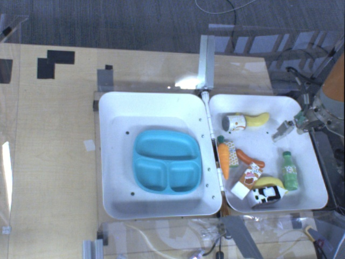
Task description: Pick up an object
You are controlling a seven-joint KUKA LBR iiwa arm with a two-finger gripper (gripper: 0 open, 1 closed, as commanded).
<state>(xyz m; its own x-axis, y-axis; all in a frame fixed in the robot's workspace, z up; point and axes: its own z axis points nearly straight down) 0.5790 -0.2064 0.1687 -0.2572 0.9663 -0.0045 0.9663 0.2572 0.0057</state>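
The right bin (pixel 253 99) holds several small objects. A white can (pixel 234 123) and a yellow banana (pixel 257 120) lie at the back. An orange carrot (pixel 223 158) lies along the left wall, with a red sausage (pixel 250 158) beside it. A green bottle (pixel 289 170) stands near the right wall. At the front are a second banana (pixel 269 183), a black-and-white item (pixel 265 196) and a white block (pixel 239 190). My gripper (pixel 287 127) hangs over the bin's right side, above bare floor between the back banana and the bottle, with nothing visibly held.
The left bin (pixel 116 144) holds a blue divided plate (pixel 167 161). A metal post (pixel 207 58) rises behind the divider between the bins. My arm (pixel 331 90) enters from the right, over the right bin's wall.
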